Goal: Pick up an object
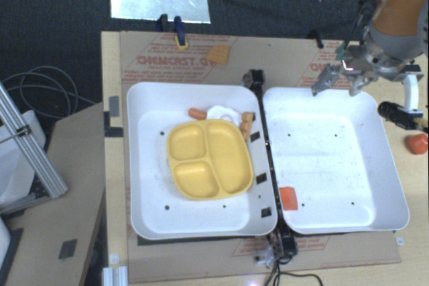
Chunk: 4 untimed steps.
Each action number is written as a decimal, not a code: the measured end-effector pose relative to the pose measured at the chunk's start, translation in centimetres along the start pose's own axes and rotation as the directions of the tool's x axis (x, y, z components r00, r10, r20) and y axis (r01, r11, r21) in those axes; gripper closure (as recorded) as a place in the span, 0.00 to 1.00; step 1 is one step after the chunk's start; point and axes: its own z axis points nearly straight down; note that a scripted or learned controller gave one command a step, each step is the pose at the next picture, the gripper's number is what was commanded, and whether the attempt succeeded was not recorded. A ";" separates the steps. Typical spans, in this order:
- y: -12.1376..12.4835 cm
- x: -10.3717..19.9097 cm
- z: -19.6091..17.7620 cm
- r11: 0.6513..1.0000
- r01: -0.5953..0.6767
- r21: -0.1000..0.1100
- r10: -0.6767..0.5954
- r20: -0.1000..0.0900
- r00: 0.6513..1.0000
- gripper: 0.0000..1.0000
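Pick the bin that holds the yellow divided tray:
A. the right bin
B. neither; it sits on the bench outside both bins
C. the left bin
C: the yellow tray lies flat inside the left bin, while the right bin holds an orange block near its front left corner.

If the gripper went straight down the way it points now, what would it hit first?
Most likely the right bin, near its far rim. The gripper hangs over that back edge, pointing down, with nothing visible beneath it. Depth is unclear, so rim or floor is a guess.
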 end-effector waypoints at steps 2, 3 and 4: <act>-3.7 -7.1 -21.3 1.000 -0.007 -0.019 0.007 0.009 1.000 1.00; -3.6 -6.7 -20.2 1.000 0.000 -0.002 0.000 0.002 1.000 0.00; -13.2 -9.2 -20.2 1.000 -0.008 0.000 0.008 0.001 1.000 0.00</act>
